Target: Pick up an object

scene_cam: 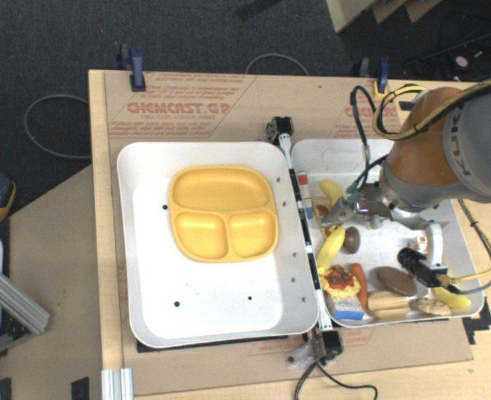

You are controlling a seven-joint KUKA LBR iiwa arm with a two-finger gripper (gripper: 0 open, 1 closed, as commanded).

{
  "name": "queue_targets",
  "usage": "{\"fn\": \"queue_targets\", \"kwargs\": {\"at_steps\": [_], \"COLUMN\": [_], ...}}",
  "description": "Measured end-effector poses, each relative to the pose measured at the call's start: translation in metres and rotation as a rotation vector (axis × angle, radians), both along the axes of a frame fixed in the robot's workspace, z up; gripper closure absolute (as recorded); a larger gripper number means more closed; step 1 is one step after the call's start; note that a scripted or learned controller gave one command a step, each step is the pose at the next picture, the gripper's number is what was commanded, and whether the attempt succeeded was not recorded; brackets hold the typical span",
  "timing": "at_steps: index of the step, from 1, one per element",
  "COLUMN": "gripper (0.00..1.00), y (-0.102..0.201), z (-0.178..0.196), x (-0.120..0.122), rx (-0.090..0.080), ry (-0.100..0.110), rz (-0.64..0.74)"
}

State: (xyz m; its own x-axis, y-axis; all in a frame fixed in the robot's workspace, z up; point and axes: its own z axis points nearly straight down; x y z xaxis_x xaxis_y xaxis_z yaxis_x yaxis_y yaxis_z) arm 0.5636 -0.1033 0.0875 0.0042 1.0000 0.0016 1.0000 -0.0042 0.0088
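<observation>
Gripper (338, 212), state unclear, hangs over the right bin (470, 238) beside a banana (332, 246).

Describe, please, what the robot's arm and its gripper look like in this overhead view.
The arm is a thick, rounded grey cylinder with a broad orange band above the wrist. Thin black and yellow cables loop beside that band. Below it, a grey metal wrist narrows to the dark two-finger gripper, which is too cluttered to make out in detail.
</observation>
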Motion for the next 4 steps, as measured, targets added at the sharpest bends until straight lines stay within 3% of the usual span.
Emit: {"fn": "queue_targets", "kwargs": {"at_steps": [1,2,3,4], "gripper": [0.00,0.00,0.00,0.00], "y": [0.008,0.004,-0.015,-0.012], "z": [0.001,0.001,-0.001,0.000], "x": [-0.046,-0.073,0.003,-0.058], "rx": [-0.004,-0.002,-0.004,-0.002], "ry": [-0.004,-0.002,0.001,0.002], "rz": [0.001,0.001,0.007,0.001]}}
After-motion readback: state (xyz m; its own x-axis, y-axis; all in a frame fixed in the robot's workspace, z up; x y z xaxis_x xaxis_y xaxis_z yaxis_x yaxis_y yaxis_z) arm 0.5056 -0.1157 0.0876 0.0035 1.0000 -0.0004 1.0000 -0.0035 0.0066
